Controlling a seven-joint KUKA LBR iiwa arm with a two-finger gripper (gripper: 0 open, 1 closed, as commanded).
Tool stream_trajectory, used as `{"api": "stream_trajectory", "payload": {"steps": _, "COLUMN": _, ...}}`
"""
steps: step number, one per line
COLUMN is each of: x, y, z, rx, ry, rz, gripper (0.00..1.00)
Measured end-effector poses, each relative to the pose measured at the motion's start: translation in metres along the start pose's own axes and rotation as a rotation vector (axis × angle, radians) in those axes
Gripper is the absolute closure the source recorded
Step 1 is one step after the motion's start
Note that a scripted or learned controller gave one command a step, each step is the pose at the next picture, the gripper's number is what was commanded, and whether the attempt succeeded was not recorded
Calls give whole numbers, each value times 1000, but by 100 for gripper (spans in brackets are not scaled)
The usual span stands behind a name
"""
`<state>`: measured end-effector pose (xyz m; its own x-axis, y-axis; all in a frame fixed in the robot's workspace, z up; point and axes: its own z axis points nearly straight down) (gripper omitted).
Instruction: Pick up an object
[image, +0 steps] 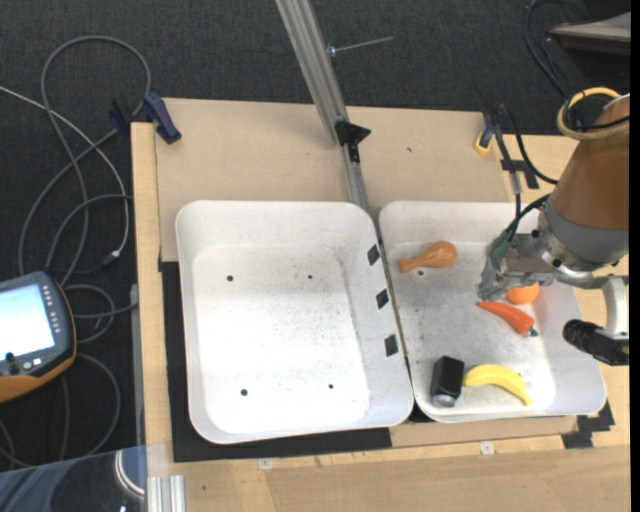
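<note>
**End effector low over the right bin's far-right side**

Dark carpet with loose grey cables surrounded a tan tabletop (260, 150), and a handheld pendant (30, 335) with a lit screen lay off its left edge. Two blue clamps (160, 118) gripped the tabletop's far edge, one at each far corner. Two shallow white bins sat side by side: the left bin (285, 320) showed only dark speckling, and the right bin (440, 225) carried the objects. A tan drumstick-shaped toy (430, 257) lay near the right bin's far-left corner. A black block (446, 379) and a yellow banana (497, 381) lay close together along the near edge. An orange carrot (508, 315) lay toward the right edge, with a round orange piece (522, 292) just behind it. The grey arm (590, 200) reached in from the right, and its end effector (505, 272) hung right over the round orange piece and the carrot. Whether it was spread or closed could not be told, and nothing was visibly held between its tips.
</note>
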<state>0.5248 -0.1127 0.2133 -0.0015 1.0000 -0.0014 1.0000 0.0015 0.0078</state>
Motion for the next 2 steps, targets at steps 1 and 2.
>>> {"api": "stream_trajectory", "payload": {"steps": 1, "x": 0, "y": 1, "z": -1, "rx": 6, "ry": 1, "rz": 0, "gripper": 100}}
{"api": "stream_trajectory", "payload": {"steps": 2, "x": 47, "y": 7, "z": -13, "rx": 4, "ry": 3, "rz": -5, "gripper": 100}}
